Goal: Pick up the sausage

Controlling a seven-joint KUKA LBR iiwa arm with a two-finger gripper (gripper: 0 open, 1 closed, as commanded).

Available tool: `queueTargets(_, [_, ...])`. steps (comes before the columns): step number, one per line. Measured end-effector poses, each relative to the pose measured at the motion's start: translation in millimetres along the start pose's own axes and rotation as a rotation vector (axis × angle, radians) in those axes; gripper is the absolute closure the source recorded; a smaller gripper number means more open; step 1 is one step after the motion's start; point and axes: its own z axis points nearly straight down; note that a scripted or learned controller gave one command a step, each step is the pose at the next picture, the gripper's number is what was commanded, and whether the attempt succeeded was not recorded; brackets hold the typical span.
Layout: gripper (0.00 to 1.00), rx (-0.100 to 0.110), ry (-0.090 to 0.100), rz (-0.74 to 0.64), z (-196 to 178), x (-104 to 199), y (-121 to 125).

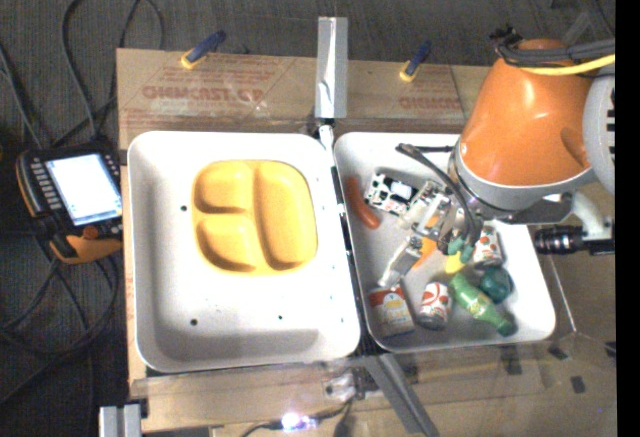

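The sausage is a short orange-red link lying in the right bin, close against its left wall and angled along it. My gripper hangs low over the middle of that bin, below and to the right of the sausage and apart from it. It points down-left toward a small can. Nothing shows as held in it. The orange wrist band covers the bin's back right part.
Around the gripper lie a black-and-white box, two small cans, a green bottle, a teal object and another can. The left bin holds a yellow divided plate.
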Motion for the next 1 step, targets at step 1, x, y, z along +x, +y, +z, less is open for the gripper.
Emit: queueTargets(1, [0.0,0.0,0.0,0.0,0.0,0.0,0.0])
